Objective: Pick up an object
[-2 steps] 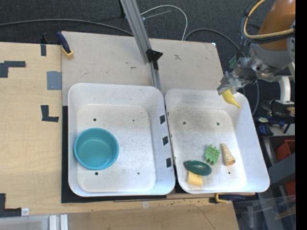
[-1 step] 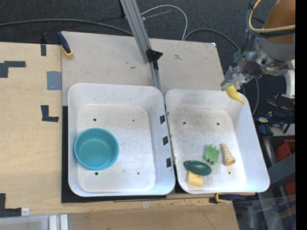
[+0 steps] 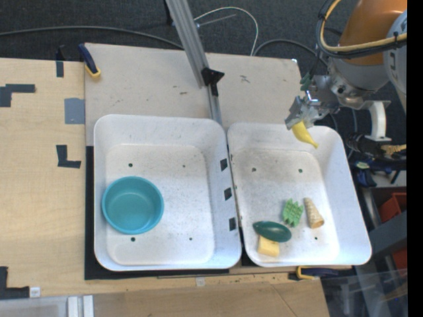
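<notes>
My gripper (image 3: pixel 301 119) hovers over the right bin (image 3: pixel 344 177) at about one o'clock, its fingers clamped on a yellow banana (image 3: pixel 305 135) hanging just below. Toward the bin's five o'clock lie a green toy (image 3: pixel 292 211), a tan cone (image 3: pixel 312 212), a dark green oval (image 3: pixel 272 230) and a yellow block (image 3: pixel 268 246). The left bin (image 3: pixel 165 131) holds a teal bowl (image 3: pixel 132 205) at seven o'clock.

Two bins sit side by side on the surface (image 3: pixel 152 84). The left bin (image 3: pixel 158 127) holds a bowl (image 3: pixel 133 205) at about 8 o'clock. In the right bin (image 3: pixel 330 177), four small items cluster near 5 o'clock. The claw (image 3: pixel 301 121) hangs over its 12 o'clock rim, apparently gripping a banana-like piece (image 3: pixel 305 135).
</notes>
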